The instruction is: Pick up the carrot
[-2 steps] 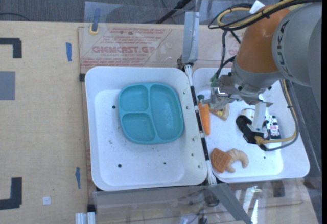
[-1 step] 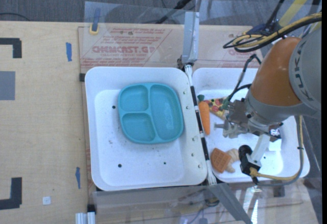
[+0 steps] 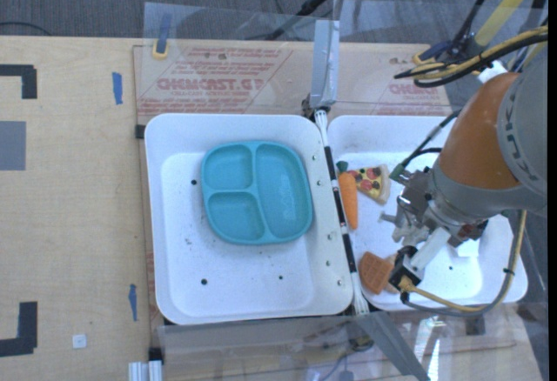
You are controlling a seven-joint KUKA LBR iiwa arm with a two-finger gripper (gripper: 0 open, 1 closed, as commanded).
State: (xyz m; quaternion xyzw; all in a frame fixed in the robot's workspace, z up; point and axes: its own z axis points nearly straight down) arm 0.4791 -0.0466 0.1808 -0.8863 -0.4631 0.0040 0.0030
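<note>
Carrot [image 3: 348, 200] hugs the right bin's [image 3: 496, 288] left wall; hand [image 3: 409, 236] nearby, finger state unclear.

My feed is bright and evenly lit from overhead. The white bins [image 3: 174, 284] read near overexposed, their floors washed pale. Soft, short shadows sit under the teal plate [image 3: 258, 193] toward six o'clock. Glare streaks the clear panel [image 3: 287, 31] at twelve o'clock. Focus is fair at centre; the arm [image 3: 487, 144] at three o'clock is slightly soft. Edges show little distortion.
</note>
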